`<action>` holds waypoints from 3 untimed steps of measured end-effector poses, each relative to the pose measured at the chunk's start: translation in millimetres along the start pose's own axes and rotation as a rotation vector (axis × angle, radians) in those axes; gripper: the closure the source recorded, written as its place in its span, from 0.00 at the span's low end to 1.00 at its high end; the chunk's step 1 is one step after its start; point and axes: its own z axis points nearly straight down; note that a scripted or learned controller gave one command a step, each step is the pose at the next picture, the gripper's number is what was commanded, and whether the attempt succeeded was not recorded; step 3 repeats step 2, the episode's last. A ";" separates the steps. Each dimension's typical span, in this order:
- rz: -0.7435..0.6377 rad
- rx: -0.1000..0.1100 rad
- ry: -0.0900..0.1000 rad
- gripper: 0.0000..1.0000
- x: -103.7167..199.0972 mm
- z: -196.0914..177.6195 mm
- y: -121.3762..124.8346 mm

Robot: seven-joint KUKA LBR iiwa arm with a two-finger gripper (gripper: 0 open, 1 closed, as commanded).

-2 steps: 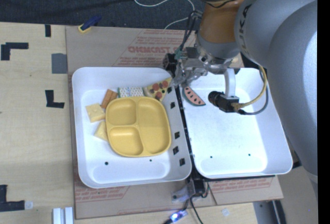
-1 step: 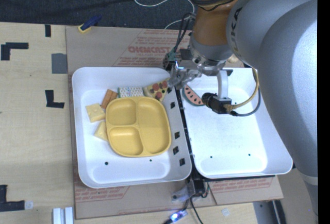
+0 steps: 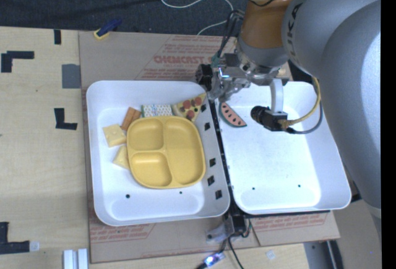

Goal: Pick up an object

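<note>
two white bins sit side by side. the left bin (image 3: 99,156) holds a yellow divided plate (image 3: 166,151) at its middle, with small food pieces (image 3: 124,128) along its far edge. the gripper (image 3: 218,85) hangs over the right bin's (image 3: 291,187) far left corner (finger state cannot be told), just beside a watermelon slice (image 3: 233,116).

Two white bins (image 3: 108,200), one yellow divided plate (image 3: 166,151), one watermelon slice (image 3: 233,116), and several small toy foods (image 3: 124,128).
</note>
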 end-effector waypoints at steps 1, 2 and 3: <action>0.001 0.003 -0.001 1.00 4.4 18.9 1.7; -0.001 0.000 0.001 1.00 14.8 2.3 -0.9; -0.001 0.000 0.001 1.00 14.8 2.3 -0.9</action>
